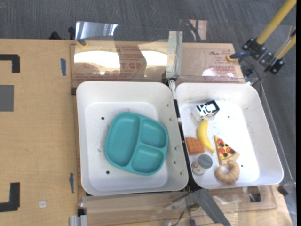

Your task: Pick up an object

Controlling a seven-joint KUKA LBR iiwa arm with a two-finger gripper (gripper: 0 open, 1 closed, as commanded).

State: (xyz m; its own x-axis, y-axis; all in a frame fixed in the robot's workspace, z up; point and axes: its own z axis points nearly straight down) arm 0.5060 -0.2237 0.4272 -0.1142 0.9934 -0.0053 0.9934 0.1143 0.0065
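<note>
Jaws open or closed: cannot tell. Nothing is lifted yet, so the pick looks still at its start. Candidates lie in the right bin (263, 126): a banana (204, 134) near its middle, a black-and-white box (207, 109) at 12 o'clock from it, a pizza slice (225, 149) at 4 o'clock and a croissant (227, 172) at 5 o'clock. The left bin (89, 102) holds a teal divided plate (136, 143). The next move likely calls for choosing one item — the box stands most apart — and descending over it.

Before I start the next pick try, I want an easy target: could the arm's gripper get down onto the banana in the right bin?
Probably yes. The banana lies uncovered in the right bin, open from above; the pizza slice and orange block crowd its lower end.
</note>
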